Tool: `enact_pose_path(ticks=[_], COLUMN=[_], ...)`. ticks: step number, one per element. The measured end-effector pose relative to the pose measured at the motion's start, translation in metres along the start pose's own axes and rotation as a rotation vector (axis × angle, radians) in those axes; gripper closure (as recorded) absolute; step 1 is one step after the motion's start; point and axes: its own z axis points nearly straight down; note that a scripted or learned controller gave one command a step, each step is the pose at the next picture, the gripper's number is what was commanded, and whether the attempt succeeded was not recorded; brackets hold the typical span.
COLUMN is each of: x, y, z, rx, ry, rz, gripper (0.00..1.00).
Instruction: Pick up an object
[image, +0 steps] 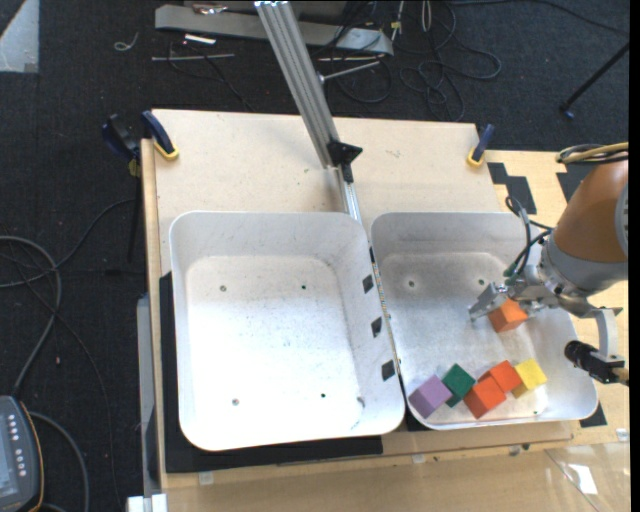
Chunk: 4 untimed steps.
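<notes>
My gripper (499, 308) is over the right part of the right bin (430, 245), with the arm coming in from the right. A small orange block (511, 316) sits between its fingers, and the gripper is shut on it. One metal finger (483, 305) shows to the block's left; the other is hidden behind the block and wrist. Along the bin's front edge lie a purple block (430, 396), a green block (458, 381), a red-orange block (486, 396), another orange block (504, 376) and a yellow block (530, 375), packed close together.
The left bin (190, 260) stands beside the right one, their rims meeting at a shared divider (375, 300). A slanted metal rail (305, 85) rises at the back of the bench. Clamps sit at the bench's rear corners.
</notes>
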Motion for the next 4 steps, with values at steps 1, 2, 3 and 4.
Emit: enact_pose_path(ticks=[1, 2, 3, 4], x=[0.001, 0.05, 0.117, 0.181], y=[0.002, 0.081, 0.062, 0.068], z=[-0.009, 0.001, 0.0, -0.104], rx=[-0.002, -0.006, 0.0, -0.008], ry=[0.0, 0.002, 0.004, 0.004], rz=[-0.001, -0.011, -0.01, -0.01], gripper=[1.0, 1.0, 1.0, 1.0])
